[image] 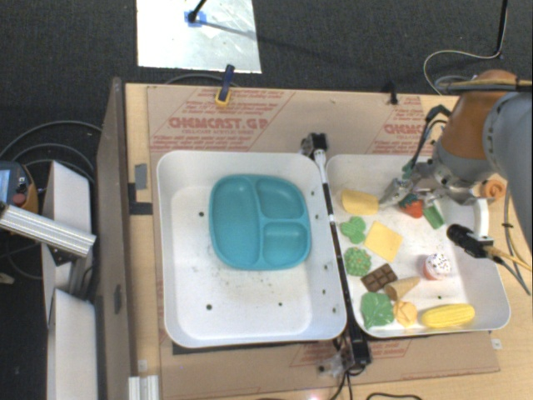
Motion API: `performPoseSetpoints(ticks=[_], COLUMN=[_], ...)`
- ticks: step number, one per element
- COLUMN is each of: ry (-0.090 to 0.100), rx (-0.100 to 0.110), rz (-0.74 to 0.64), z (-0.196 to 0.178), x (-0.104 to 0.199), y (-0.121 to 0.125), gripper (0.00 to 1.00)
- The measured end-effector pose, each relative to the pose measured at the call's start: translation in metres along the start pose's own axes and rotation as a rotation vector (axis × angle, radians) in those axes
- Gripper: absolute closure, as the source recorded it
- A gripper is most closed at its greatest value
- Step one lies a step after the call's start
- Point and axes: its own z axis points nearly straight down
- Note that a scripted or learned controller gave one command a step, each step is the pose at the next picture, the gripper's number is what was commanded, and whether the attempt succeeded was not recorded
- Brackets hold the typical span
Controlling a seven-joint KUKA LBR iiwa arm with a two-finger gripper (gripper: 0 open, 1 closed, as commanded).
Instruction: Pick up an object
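Camera view | gripper (405,192) low in right bin (498,302), over red toy (414,208) beside cheese (360,202) | grip state: cannot tell | tray (258,222) in left bin (179,248)

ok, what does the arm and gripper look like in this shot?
Grey rounded arm with an orange band above the wrist. Dark cables run along the wrist. The gripper is metallic grey with two thin fingers; a white part with a black tip hangs off beside it.
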Motion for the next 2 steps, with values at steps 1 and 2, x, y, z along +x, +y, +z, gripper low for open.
performPoseSetpoints(ticks=[1,2], ry=[-0.001,0.002], rx=[-0.002,-0.006], rz=[-0.002,-0.009], z=[-0.011,-0.071], x=[-0.001,0.059], y=[0.001,0.037], gripper=[1.00,1.00])
